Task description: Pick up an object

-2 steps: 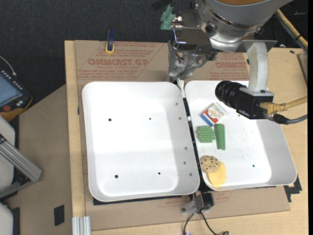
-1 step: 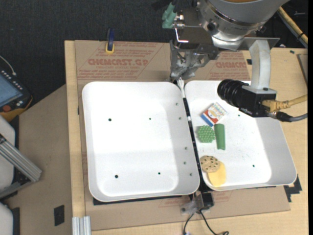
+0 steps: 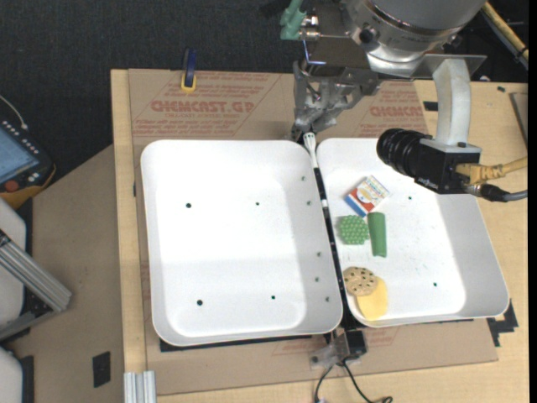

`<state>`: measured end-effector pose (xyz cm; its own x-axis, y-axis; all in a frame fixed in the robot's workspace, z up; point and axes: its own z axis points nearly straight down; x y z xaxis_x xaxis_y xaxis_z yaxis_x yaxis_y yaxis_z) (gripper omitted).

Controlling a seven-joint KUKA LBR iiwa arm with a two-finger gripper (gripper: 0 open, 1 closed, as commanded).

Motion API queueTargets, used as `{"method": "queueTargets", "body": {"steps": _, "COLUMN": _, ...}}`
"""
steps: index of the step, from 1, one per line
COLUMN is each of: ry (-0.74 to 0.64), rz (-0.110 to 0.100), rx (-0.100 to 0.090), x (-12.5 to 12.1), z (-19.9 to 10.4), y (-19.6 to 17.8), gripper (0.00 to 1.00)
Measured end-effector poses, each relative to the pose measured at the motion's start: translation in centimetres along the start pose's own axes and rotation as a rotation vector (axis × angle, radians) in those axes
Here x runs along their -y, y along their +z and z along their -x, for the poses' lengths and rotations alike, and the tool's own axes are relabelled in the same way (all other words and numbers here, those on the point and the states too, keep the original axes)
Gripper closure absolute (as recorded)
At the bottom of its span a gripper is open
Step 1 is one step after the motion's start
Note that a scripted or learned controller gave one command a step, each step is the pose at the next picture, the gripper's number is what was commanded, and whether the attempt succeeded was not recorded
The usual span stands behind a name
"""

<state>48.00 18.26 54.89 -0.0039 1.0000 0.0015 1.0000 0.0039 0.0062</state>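
My gripper hangs above the far end of the ridge between the two bins, at the top middle of the camera view. Its dark fingers point down and nothing shows between them. In the right bin lie a small red, white and blue packet, a green bumpy round piece, a green stick, a brown dotted cookie and a yellow piece. All of them sit near that bin's left side, well in front of the gripper.
The left bin lies beside the right one on a cardboard sheet. A black camera on a white bracket juts over the right bin's far edge. A yellow and blue clamp stands at the cardboard's back.
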Motion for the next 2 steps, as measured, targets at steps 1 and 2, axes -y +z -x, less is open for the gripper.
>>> {"method": "queueTargets", "body": {"steps": 1, "ry": -0.001, "rz": 0.003, "rx": 0.0, "x": -0.1, "z": -0.1, "y": -1.0, "gripper": 1.0}}
{"method": "queueTargets", "body": {"steps": 2, "ry": 0.002, "rz": -0.008, "rx": 0.003, "x": -7.7, "z": -4.3, "y": 1.9, "gripper": 1.0}}
